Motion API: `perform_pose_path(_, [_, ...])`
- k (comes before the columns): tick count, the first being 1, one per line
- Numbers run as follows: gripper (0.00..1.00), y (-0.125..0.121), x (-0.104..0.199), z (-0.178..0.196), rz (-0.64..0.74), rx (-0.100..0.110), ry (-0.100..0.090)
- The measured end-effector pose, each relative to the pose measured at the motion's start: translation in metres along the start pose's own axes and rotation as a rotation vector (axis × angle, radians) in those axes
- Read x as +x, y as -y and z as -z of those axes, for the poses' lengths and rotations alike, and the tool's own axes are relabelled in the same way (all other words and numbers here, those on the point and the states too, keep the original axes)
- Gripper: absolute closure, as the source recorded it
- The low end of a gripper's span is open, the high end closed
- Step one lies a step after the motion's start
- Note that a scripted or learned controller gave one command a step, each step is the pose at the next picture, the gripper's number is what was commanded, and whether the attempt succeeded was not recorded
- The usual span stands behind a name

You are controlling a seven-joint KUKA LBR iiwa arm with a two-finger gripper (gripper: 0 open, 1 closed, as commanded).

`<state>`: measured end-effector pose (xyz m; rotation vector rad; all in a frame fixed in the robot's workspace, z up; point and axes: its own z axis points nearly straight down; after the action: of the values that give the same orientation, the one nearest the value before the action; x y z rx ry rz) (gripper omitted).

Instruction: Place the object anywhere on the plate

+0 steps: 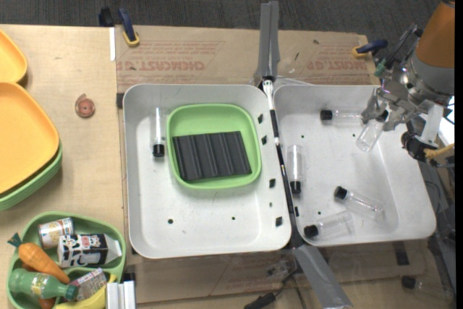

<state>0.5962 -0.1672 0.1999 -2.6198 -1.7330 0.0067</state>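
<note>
Tool (377,119) at right of frame gripped clear vial (367,135); green plate (213,117) lay far left, in other bin.

A square green plastic plate (213,147) holding a dark ribbed slab lies flat at the frame's centre. A clear plastic vial (367,135) hangs tilted at the pincer (381,114), right of centre.

light: bright, even overhead | shadows: soft, faint | glare: mild on white bins (137,177) | focus: slightly soft

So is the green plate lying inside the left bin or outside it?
Inside: the green plate lies flat on the left bin's floor, within its white walls.
</note>
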Motion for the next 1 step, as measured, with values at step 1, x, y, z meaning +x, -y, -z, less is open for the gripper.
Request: perform_pose_path(1, [0.0,-0.0001,0.0,0.0002,0.0,0.0,0.0])
